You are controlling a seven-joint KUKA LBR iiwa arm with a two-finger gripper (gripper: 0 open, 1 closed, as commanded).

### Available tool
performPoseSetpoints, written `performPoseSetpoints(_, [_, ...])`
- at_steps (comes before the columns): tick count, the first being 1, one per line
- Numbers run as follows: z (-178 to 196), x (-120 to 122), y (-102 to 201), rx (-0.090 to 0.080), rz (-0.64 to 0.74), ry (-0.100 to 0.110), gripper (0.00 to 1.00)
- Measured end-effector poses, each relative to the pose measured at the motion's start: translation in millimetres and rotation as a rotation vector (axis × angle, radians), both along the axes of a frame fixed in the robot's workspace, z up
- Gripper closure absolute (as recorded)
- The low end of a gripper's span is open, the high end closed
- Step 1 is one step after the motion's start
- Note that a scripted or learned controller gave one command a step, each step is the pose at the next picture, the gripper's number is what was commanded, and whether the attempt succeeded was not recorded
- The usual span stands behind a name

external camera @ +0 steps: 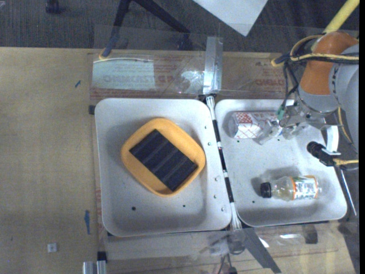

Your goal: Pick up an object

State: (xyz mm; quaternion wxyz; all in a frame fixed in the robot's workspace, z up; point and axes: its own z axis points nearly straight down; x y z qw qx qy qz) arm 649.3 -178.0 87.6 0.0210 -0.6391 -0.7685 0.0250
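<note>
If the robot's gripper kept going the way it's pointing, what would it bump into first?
Probably the red-and-white carton. The gripper points toward the picture's left, and the carton lies right in front of it in the right bin. Height is hard to judge, so it might pass above.

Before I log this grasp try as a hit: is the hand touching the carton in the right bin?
Cannot tell. In the camera view the hand overlaps the carton's right end, hiding any contact or gap.

Robotics lab or office workspace: wooden bench (40, 153) bore two white bins (114, 210), taped packaging, cabling; office chair base (122, 7) stood on dark carpet beyond.
</note>
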Motion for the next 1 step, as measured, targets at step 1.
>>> performPoseSetpoints(1, [47.7, -65.1, -14.0, 0.01, -0.037, -0.064, 0.0])
